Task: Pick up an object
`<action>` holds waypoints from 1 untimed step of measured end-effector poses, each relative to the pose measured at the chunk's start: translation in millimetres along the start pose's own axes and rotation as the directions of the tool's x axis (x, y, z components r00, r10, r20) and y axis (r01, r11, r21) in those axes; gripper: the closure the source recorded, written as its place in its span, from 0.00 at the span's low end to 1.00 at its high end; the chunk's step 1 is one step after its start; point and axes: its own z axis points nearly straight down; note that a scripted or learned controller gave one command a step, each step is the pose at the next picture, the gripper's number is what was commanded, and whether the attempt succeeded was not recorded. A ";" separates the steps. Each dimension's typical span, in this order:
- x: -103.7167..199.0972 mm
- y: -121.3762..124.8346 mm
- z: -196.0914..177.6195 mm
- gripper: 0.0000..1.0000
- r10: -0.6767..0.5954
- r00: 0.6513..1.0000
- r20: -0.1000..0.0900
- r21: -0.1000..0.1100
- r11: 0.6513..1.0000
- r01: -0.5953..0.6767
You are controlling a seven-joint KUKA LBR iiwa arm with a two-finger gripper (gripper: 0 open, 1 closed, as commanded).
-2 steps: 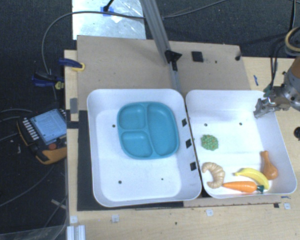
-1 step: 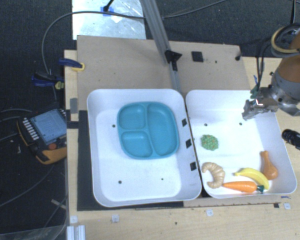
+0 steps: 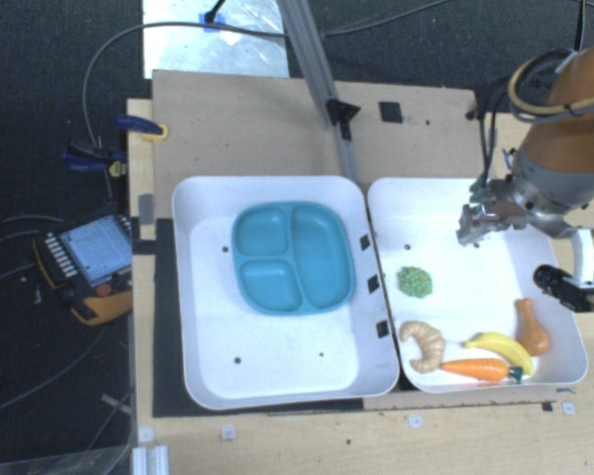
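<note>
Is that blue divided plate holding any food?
Empty. All three compartments of the blue plate show bare blue; the toy food lies in the other bin.

No legible text anywhere

**One fixed camera above the surface, looking down at a slant**

There is a single view. The camera sits high above the surface [image 3: 277, 117] and looks down on it at a slant, not straight from the top. It stands far enough to take in both white bins whole: the left bin [image 3: 203, 364] lies near the middle of the frame and the right bin [image 3: 564, 369] reaches close to the right edge. Dark floor [image 3: 40, 67] shows along the left side and the top. The arm [image 3: 564, 117] enters from the right and is cut by the frame there. A grey pole [image 3: 307, 38] crosses the upper middle.
</note>
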 end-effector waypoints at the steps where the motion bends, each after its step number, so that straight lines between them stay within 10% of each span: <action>1: 50.7 -13.4 10.9 1.00 0.001 1.000 -0.001 0.003 1.000 -0.001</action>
